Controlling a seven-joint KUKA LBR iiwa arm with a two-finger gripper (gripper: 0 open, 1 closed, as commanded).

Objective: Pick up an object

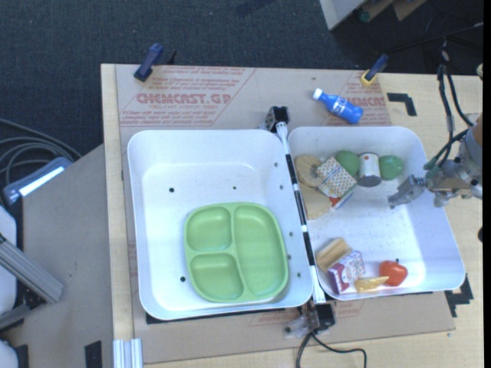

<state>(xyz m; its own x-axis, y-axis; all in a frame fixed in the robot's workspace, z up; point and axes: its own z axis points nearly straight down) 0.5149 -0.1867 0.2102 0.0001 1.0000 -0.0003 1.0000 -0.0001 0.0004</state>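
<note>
While a green divided plate (235, 252) lies in the left bin (153, 167), the jaws (414, 190) are seen at the right bin's (430, 244) three o'clock edge, their state impossible to tell.

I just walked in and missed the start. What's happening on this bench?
A robot arm reaches in from the right, its gripper over the right bin, holding nothing visible. That bin has toy food: a tomato, green pieces and small packets. The left bin holds a green divided plate. A blue bottle lies outside the bins.
</note>
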